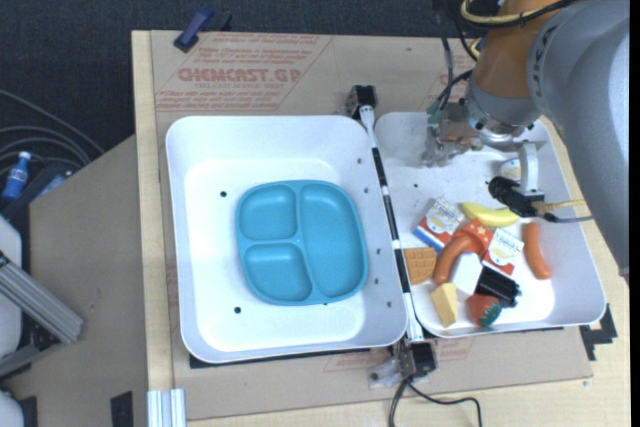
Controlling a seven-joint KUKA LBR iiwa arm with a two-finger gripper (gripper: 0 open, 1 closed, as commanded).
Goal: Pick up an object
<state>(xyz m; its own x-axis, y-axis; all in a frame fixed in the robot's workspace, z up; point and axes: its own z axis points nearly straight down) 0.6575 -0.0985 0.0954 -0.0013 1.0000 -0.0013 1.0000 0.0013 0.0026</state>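
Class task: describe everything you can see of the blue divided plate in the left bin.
The blue divided plate is a rounded rectangle in light blue, plastic by its look, with a raised rim and three compartments: one tall one on the view's right, two smaller ones stacked on the left. It lies flat, slightly rotated, near the middle of the left white bin, resting on the bin's floor. No other item touches it, and its compartments hold nothing visible.

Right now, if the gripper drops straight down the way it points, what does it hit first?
Probably bare floor of the right bin. The gripper hangs over its upper left corner, apart from the toy food pile nearer the camera. Depth is unclear.
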